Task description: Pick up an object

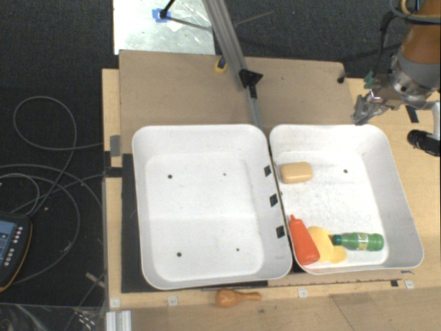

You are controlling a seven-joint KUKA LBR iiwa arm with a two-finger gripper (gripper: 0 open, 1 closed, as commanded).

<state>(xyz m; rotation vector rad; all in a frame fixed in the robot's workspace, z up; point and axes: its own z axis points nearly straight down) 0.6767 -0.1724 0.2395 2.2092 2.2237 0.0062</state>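
Observation:
The right bin (386,164) holds a tan block (296,172) near its left wall. At its front lie a red bottle (302,240), a yellow piece (325,244) and a green bottle (358,241), close together. My gripper (363,109) hangs above the bin's back right corner, at the end of the orange-banded wrist, well away from all the objects. Nothing shows between its fingers.
The left bin (200,205) sits beside the right one. A tan pear-shaped object (236,296) lies on the bench in front of the bins. A grey pole (231,40) slants across the back. Cables and a pendant lie on the floor at left.

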